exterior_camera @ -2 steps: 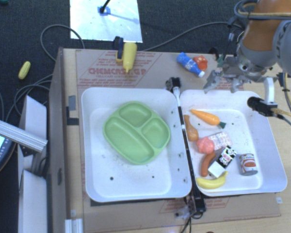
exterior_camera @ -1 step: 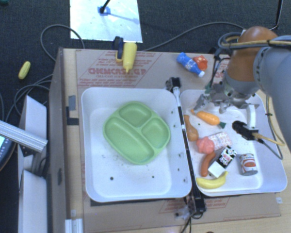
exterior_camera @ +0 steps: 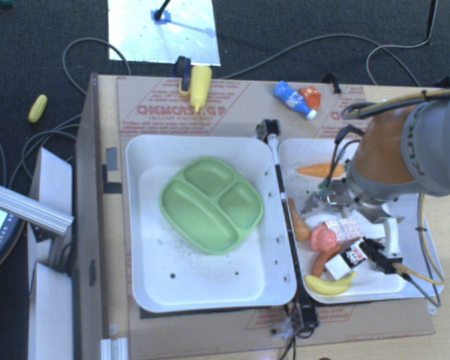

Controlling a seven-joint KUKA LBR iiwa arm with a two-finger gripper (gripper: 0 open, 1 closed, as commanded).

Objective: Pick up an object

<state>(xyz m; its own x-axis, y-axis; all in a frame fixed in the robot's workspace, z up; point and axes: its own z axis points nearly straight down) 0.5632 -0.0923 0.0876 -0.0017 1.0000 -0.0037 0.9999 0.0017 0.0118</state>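
The cardboard-topped bench (exterior_camera: pixel 232 100) bears two white bins: the left bin (exterior_camera: pixel 146 276) and the right bin (exterior_camera: pixel 292 152). Along its far edge lie a yellow bottle (exterior_camera: pixel 199 85) and a blue bottle (exterior_camera: pixel 292 100).

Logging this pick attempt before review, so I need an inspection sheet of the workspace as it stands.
Surface: two white bins, left bin and right bin, on a cardboard-topped bench.
Job's things: green divided plate in left bin; carrot, banana, pink toy and small packets in right bin.
Clutter: yellow bottle and blue bottle on the bench behind the bins.
Grippers: gripper low over right bin, finger state hidden.
Cables: several on the floor and bench.
Surroundings: dark carpet, white sheet.
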